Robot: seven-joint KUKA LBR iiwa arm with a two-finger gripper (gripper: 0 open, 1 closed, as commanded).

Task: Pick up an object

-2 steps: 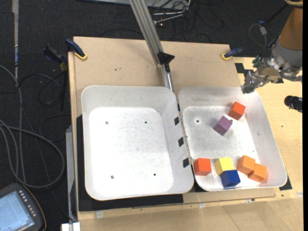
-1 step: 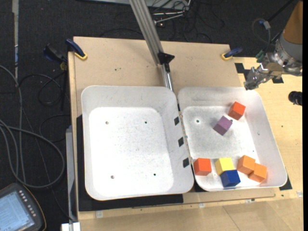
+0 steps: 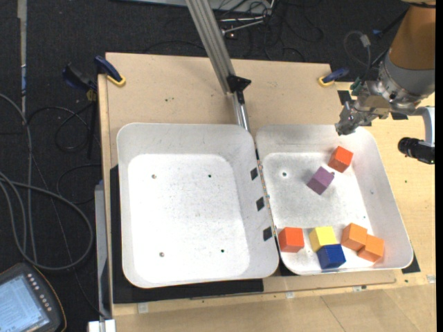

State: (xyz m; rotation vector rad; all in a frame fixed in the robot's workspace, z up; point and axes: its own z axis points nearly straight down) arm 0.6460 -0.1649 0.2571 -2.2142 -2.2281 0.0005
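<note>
bench (image 3: 173,88) seen under two bins | left bin (image 3: 138,144) | right bin (image 3: 387,206) loaded with blocks | gripper (image 3: 346,126) positioned over right bin's far rim, nothing seen between fingers, state cannot be told | orange block (image 3: 340,158) just below gripper | purple block (image 3: 320,180) beside it

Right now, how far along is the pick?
Done: nothing yet; every block lies in the right bin. In hand: the gripper hangs over that bin's far rim, nearest the orange block, with the purple block just beyond; nothing visible between its fingers. Left: descend, grasp a block, lift it.
</note>
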